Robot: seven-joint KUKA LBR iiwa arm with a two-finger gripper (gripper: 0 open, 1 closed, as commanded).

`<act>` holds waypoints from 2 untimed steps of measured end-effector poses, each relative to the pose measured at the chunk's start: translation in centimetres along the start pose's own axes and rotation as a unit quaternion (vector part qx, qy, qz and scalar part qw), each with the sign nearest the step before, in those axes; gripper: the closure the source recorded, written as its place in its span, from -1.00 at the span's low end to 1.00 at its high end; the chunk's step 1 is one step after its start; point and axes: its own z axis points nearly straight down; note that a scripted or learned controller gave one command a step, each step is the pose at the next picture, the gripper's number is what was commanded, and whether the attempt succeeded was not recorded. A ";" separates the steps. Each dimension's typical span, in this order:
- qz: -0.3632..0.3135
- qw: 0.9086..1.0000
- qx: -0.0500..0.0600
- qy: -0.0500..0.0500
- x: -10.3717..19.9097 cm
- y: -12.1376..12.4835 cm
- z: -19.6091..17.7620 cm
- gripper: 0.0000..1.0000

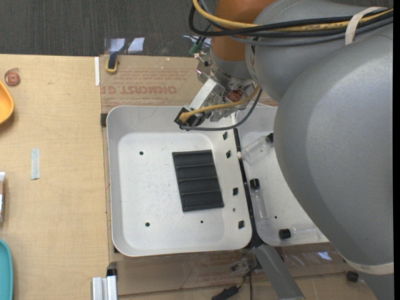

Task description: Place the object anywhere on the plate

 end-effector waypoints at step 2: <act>-0.196 0.981 0.000 0.000 3.7 -9.6 -2.9 1.00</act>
